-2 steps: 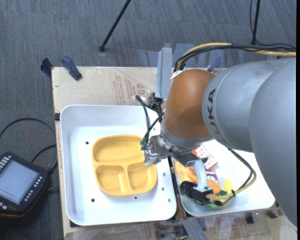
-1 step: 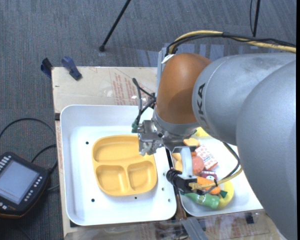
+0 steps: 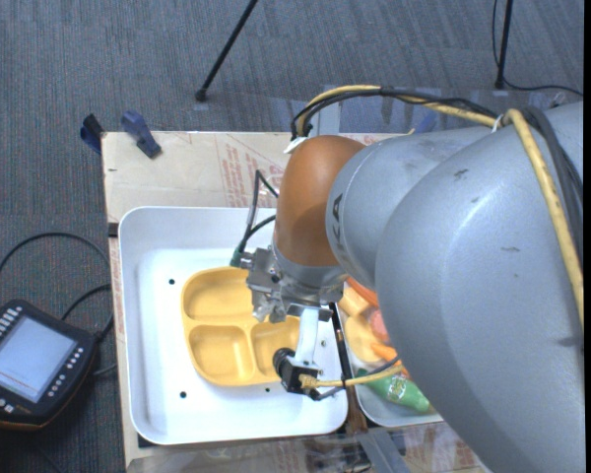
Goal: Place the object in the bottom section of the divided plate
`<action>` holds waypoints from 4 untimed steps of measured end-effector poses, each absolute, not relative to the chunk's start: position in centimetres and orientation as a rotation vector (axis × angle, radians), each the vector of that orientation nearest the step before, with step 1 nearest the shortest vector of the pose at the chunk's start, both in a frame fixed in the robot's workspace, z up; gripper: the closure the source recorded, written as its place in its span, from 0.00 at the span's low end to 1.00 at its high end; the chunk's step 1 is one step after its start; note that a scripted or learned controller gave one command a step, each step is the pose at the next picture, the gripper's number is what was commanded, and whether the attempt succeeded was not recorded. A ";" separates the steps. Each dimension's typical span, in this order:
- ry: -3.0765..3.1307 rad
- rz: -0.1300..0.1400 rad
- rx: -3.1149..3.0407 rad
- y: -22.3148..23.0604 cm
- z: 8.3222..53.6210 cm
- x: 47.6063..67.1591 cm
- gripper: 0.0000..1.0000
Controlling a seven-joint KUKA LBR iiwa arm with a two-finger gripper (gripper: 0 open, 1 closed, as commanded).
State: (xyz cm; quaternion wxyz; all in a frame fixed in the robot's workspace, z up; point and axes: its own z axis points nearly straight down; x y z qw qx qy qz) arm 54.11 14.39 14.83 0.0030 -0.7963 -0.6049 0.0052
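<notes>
huge grey arm (image 3: pixel 453 264) across the right half, reaching in from the right and bent down over the bins. orange band (image 3: pixel 310 200) above the wrist, facing the camera, over the left bin's right part. cardboard-topped bench (image 3: pixel 197 170) under both bins, on grey carpet. left white bin (image 3: pixel 153 264) shallow, with rounded corners, wholly on the bench. inside it, yellow divided plate (image 3: pixel 217 348), lying flat toward the bin's right side: one section at top left, one at bottom left, a third at the right partly covered by the wrist. teach pendant (image 3: pixel 25 363) on the carpet left of the bench, screen up, cable looping away. right white bin (image 3: pixel 369 414) with its lower-left corner poking out from under the arm. gripper (image 3: pixel 284 308) low over the plate's right section, pointing down; wide or narrow: no telling, hidden under the wrist. in the right bin, close against the arm: orange piece (image 3: pixel 364 294) higher up, green bottle-like piece (image 3: pixel 399 392) lower down, near the bin's front rim. which of these counts as the task object: can't tell. blue clamp (image 3: pixel 140 133) at the bench's top-left corner.
</notes>
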 end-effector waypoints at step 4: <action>-1.796 0.009 -2.576 21.7 18.4 60.8 0.00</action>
